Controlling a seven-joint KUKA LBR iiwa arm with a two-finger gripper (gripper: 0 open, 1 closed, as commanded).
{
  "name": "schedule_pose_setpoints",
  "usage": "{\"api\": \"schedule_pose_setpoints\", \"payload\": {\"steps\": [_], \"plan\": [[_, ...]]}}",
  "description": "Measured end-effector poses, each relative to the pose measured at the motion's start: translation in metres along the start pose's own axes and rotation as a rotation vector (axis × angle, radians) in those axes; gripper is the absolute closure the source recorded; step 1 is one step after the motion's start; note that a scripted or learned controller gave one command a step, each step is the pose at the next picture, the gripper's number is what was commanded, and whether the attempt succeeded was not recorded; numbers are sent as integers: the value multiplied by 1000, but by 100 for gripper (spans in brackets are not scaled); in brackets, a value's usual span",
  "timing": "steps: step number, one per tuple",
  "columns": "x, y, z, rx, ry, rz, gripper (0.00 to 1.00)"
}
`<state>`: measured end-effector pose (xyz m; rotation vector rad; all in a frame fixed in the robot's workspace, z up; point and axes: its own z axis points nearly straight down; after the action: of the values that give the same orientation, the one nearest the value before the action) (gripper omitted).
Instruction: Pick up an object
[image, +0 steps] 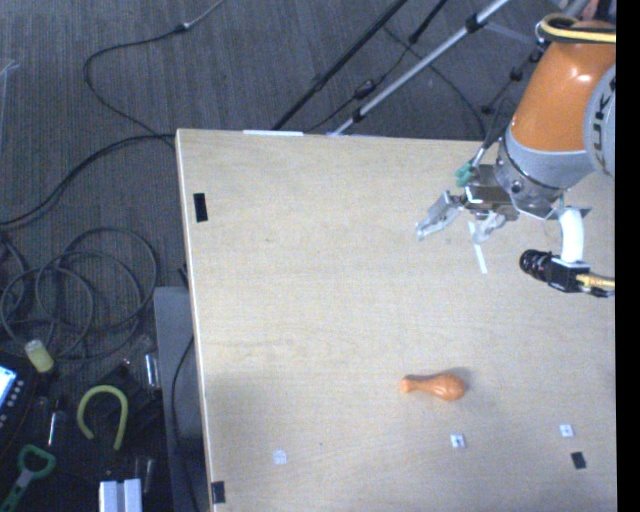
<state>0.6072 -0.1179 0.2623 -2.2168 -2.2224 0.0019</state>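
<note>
A small orange pear-shaped object (436, 386) lies on its side on the tan bench top (300, 300), in the lower right part of the camera view. My gripper (452, 247) hangs from the grey and orange arm at the upper right, well behind the orange object and apart from it. Its two pale fingers (432, 224) are spread open, and nothing sits between them.
A black clamp-like part (548, 266) juts from the wrist at the right. Small white tags (457, 440) and black marks (201, 207) dot the bench. Left of the bench's edge, cables (75, 290) and a green tool (100, 410) lie on the floor.
</note>
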Motion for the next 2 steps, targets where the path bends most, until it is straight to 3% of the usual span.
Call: {"api": "schedule_pose_setpoints", "payload": {"steps": [1,2], "plan": [[-64,8,-41,-2,-3,-74,0],[-89,53,84,0,-3,-166,0]]}}
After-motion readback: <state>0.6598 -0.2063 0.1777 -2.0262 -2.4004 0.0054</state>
